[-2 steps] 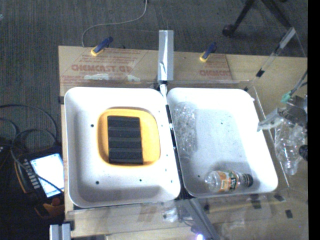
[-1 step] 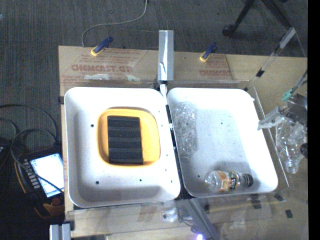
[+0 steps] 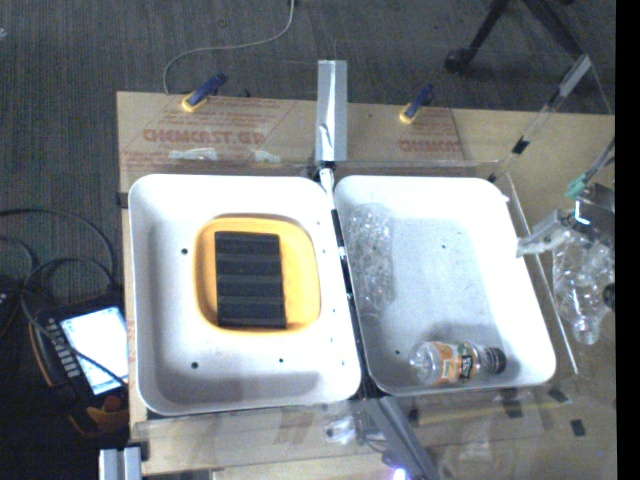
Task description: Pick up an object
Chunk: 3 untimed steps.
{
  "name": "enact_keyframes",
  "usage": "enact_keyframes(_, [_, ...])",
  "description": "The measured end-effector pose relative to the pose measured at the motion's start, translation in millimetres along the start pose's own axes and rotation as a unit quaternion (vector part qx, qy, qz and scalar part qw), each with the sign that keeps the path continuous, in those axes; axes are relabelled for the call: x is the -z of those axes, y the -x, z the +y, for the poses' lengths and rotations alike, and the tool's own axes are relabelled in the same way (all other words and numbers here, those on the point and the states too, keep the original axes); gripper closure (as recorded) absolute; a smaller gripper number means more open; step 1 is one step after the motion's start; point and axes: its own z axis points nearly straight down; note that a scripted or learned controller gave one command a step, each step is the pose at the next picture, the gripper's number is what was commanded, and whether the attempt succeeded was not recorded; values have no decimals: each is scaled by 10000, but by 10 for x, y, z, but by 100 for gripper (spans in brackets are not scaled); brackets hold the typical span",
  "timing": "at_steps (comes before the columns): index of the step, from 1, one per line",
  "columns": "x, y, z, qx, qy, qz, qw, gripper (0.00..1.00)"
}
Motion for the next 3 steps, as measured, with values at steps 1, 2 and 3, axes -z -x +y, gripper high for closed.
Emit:
enact_keyframes(1, [75, -30, 0, 28, -18, 8, 10000, 100])
enact_keyframes(2, [-355, 43, -8, 256, 69, -4, 9996, 100])
enact_keyframes(3, [-276, 27, -8, 271, 55, 0, 9996, 100])
